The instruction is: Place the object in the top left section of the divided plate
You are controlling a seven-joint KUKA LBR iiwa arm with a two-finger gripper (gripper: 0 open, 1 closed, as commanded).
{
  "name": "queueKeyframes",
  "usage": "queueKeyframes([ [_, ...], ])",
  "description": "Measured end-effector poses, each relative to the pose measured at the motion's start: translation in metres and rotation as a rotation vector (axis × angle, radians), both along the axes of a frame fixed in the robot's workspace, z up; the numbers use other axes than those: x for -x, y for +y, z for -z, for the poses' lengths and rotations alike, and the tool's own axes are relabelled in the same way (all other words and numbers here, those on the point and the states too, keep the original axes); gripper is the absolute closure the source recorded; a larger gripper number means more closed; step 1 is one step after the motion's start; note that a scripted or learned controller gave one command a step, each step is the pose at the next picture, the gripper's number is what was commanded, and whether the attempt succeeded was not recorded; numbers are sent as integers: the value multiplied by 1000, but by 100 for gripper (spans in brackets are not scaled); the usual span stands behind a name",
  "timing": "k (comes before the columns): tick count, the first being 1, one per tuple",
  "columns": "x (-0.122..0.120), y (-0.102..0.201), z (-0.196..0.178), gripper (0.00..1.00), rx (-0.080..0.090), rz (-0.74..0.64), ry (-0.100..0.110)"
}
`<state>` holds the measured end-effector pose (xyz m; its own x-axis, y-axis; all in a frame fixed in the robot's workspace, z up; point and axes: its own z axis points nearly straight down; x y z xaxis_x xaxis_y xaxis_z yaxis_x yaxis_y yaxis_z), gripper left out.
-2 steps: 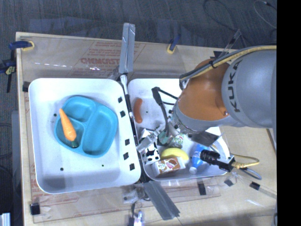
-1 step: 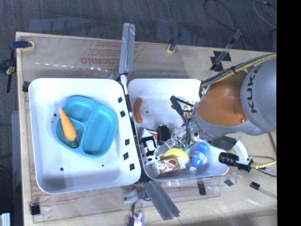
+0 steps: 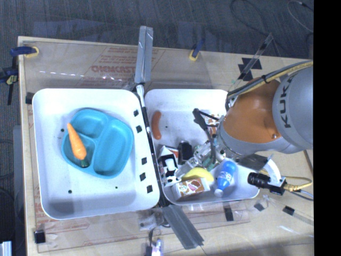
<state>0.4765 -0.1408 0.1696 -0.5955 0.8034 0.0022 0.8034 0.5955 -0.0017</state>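
Observation:
A blue divided plate [image 3: 109, 145] lies in the left bin [image 3: 53, 196]. An orange carrot [image 3: 76, 141] rests on the plate's left side, slanting from the upper small section down into the lower one, green end at the bottom. My gripper [image 3: 204, 152] is down in the right bin [image 3: 176, 97], among the clutter at its front, just above a yellow banana-like object [image 3: 198, 173]. The grey wrist and the orange band [image 3: 250, 119] cover much of it. I see nothing clearly held in it.
The right bin also holds a brown sausage [image 3: 156, 125] at its left, a blue bottle [image 3: 225, 177], a small printed carton [image 3: 193, 186] and black-and-white items [image 3: 169, 163]. A metal divider bar [image 3: 143, 57] runs between the bins.

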Motion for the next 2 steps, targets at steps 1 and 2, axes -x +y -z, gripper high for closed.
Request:
queueKeyframes([
  [1, -1, -71, 10, 0, 2, -368, -5],
  [2, -2, -71, -1, 100, 4, -373, -7],
])
